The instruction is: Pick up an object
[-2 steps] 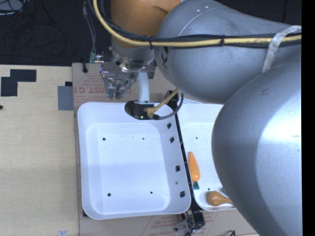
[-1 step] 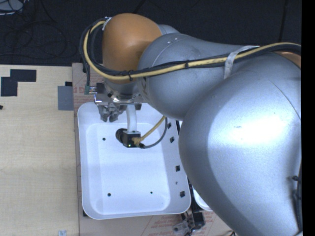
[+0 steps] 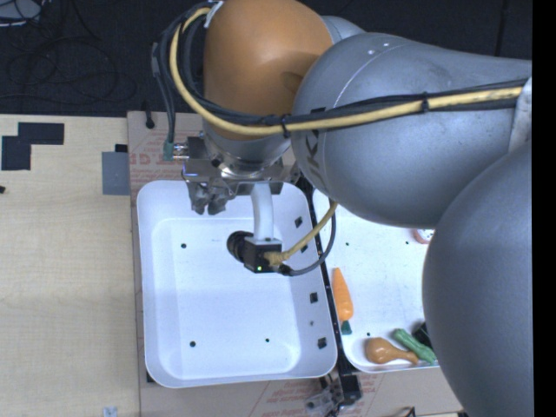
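Leftmost, item one: pale wooden bench, bearing both bins. Item two: left bin, white and shallow, with small dark dots on its floor. Item three: gripper, hanging over the far edge of the left bin, nothing seen in its grasp; whether its jaws stand apart or together cannot be told from this angle. Item four: arm, grey with an orange dome, reaching in from the right and covering much of the right bin. Item five: orange carrot, lying lengthwise just beside the right bin's left wall. Item six: tan bulb-shaped piece, possibly a toy drumstick, at the near rim. Item seven: green piece, touching the tan piece's right end, partly hidden by the arm.
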Robot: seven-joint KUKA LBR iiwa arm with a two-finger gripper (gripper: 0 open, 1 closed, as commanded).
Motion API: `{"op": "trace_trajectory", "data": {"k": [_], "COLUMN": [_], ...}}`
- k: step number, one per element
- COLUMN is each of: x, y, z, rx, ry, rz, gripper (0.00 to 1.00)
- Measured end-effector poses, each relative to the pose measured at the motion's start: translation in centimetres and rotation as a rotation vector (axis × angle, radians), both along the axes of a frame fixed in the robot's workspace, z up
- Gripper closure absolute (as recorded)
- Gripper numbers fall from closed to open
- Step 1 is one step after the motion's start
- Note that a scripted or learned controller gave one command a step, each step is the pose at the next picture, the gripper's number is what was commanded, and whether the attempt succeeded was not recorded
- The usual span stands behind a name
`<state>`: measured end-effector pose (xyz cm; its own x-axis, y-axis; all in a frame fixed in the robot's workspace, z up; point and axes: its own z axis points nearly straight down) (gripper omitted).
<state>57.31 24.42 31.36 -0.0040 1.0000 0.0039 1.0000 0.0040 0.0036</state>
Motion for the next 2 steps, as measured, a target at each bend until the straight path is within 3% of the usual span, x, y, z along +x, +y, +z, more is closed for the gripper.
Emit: {"op": "trace_trajectory", "data": {"k": [1, 2], "x": [7.2, 7.2], "y": [-0.2, -0.1], "z": [-5.1, 4.1], "rx": [-0.008, -0.002], "ry": [0.007, -0.002], "rz": [-0.006, -0.002], "gripper": [1.0, 1.0]}}
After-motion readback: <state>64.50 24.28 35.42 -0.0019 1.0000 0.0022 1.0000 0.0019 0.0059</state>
